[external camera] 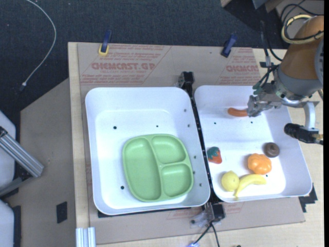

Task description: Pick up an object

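In the right bin (288, 138), a small orange carrot-like piece (236, 112) lies near the far wall. My gripper (255, 108) sits low over its right end, touching or just above it; I cannot tell whether it grips the piece. Nearer the front lie a red and green strawberry (214, 155), an orange pepper (259, 163), a brown round piece (271, 149), a yellow lemon (230, 180) and a banana (251, 182).
The left bin (103, 138) holds a green divided plate (157, 166). A black clamp (186, 79) sits at the far end of the seam between the bins. The arm's orange band (303, 50) stands above the right bin's far right corner.
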`<action>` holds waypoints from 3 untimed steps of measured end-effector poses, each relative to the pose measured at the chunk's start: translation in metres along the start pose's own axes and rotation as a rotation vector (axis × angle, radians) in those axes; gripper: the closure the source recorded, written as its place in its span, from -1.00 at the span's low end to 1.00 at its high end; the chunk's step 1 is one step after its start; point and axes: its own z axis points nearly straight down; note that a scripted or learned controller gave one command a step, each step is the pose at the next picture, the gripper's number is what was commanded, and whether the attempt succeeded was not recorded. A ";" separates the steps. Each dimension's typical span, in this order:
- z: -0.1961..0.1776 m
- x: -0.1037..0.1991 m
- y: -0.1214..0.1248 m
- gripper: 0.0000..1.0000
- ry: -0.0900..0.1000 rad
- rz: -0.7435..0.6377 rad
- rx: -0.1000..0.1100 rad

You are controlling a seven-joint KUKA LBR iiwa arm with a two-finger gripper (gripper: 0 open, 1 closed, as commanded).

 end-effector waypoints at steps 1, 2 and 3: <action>-0.044 0.002 0.004 1.00 0.000 0.000 0.001; -0.109 0.004 0.004 1.00 -0.001 -0.001 -0.002; -0.099 0.047 -0.001 1.00 0.004 -0.003 0.010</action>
